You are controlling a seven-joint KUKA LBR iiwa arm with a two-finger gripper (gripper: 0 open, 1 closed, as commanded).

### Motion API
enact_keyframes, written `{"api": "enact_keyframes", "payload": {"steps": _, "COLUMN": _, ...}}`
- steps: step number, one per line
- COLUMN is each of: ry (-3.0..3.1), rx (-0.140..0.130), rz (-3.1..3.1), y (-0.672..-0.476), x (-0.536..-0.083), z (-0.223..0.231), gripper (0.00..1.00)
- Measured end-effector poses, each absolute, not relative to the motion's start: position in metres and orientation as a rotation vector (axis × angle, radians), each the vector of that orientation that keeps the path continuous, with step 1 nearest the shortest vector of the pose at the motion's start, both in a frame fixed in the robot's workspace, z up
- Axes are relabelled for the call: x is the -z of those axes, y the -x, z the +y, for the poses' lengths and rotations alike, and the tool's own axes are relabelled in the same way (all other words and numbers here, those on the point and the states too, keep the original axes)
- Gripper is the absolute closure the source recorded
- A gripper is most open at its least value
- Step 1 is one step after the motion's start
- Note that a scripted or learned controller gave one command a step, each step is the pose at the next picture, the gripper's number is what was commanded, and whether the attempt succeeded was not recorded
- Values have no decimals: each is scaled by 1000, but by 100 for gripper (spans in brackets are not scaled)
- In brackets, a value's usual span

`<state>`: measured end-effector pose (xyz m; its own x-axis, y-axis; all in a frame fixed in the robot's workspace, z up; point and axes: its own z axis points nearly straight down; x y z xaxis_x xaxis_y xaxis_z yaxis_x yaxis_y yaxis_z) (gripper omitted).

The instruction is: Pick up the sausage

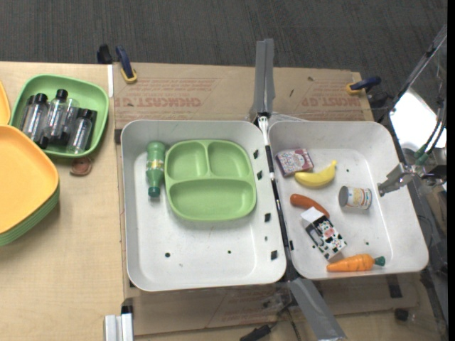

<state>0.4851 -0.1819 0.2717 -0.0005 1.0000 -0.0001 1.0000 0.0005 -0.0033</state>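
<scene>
The sausage (309, 202) is seen lying free near the left wall of the right bin (398, 258), touching a black-and-white packet (324, 234), while the gripper (393, 183) is at the bin's right rim; whether its fingers are apart cannot be told.

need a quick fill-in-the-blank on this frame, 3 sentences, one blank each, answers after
1. The sausage lies in the ____ bin, just below the banana.
2. The green divided tray has ____ compartments.
3. The carrot lies near the right bin's ____ edge.

Missing words: right; three; front (bottom)
</scene>
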Motion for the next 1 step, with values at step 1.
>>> {"api": "enact_keyframes", "payload": {"steps": 1, "ry": 2219, "rx": -7, "rz": -2219, "y": -486, "x": -279, "z": -182, "gripper": 100}}
